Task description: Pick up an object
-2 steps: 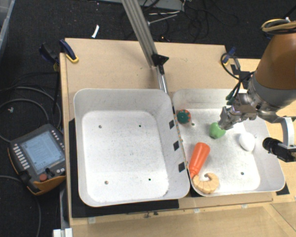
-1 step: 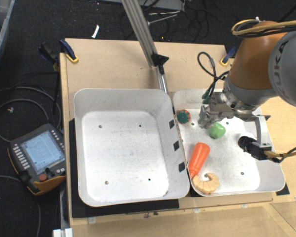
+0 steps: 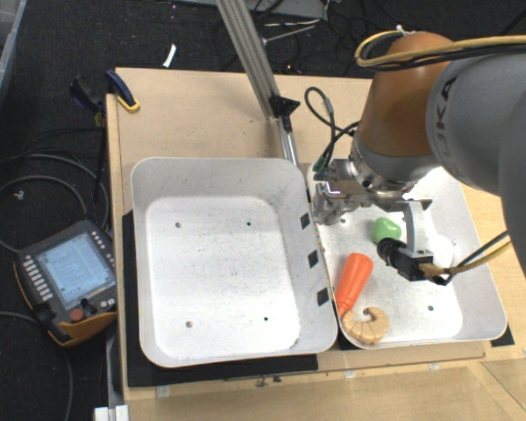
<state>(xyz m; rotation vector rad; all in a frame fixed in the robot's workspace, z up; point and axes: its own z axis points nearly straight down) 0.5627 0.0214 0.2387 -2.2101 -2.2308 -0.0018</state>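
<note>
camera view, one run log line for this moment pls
arm: over right bin | carrot: in bin, beside green piece | pastry: near front rim | grasp: not visible

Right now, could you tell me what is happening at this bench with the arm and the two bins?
The grey arm reaches in over the right bin, with its gripper low near that bin's left wall. Three things lie in that bin: a green object beside the wrist, an orange carrot-shaped piece and a tan ring-shaped piece near the front. None can be seen between the fingers. The left bin sits alongside.
</note>
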